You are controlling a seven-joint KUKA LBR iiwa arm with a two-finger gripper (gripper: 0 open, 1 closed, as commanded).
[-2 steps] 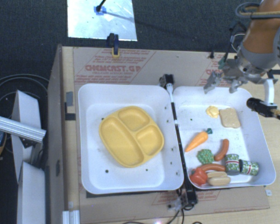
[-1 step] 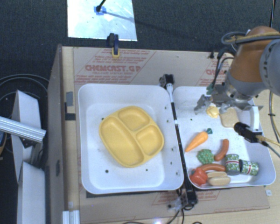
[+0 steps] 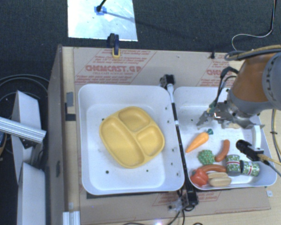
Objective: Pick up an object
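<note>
Arm over the right-hand bin, nothing picked yet

The gripper [image 3: 210, 117] hangs just above the carrot [image 3: 197, 142]; whether its jaws are open I cannot tell. Other toy food crowds the right bin [image 3: 189, 100], while the yellow tray [image 3: 132, 136] sits in the left.

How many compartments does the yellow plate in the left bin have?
3. The yellow plate has one compartment at its top, one on its right side, and one large compartment along its left and bottom part.
</note>
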